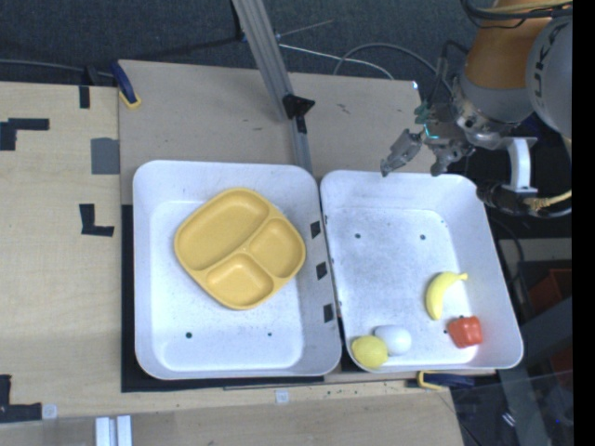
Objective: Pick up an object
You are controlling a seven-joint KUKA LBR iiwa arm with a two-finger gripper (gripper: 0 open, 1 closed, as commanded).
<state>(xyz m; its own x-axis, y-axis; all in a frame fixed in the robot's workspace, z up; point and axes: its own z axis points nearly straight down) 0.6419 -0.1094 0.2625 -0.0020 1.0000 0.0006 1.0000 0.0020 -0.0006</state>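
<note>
My gripper [416, 159] hangs open above the far rim of the right bin [400, 240], with nothing between its fingers. Down in that bin's near right corner lie a yellow banana [443, 293], a small red object [465, 331], a white ball [394, 339] and a yellow lemon-like ball [369, 351]. All of them are well clear of the gripper, towards the front. A yellow divided plate [240, 247] rests in the left bin [158, 323].
A grey metal pole [265, 45] slants down to the gap between the bins at the back. Cables trail over the bench behind the right bin. Black tape marks lie on the wooden surface at the left.
</note>
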